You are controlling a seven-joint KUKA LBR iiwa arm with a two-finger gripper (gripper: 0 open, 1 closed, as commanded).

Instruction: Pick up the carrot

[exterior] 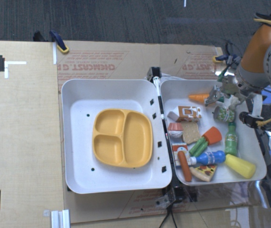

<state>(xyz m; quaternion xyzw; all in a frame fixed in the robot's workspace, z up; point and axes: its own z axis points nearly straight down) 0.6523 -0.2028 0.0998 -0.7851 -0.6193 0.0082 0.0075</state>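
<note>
An orange carrot [199, 98] lies in a white bin [261, 151]; the divided plate [123, 138] is yellow.

Pretty evenly lit, looks like soft overhead light, nothing harsh. The two white bins [69, 141] come out bright but not blown, and the yellow plate [123, 137] only throws a thin soft shadow along its lower edge. The dark floor [126, 8] up top is dim with a faint pale streak of reflection on it. Cardboard [107, 63] and the wooden bench [21, 127] look flat and matte, no glare. Sharpness is so-so: the small stuff in the right bin is a bit mushy, and the arm [261, 51] at the right edge looks soft, its orange part smeared. Straight edges stay fairly straight.
</note>
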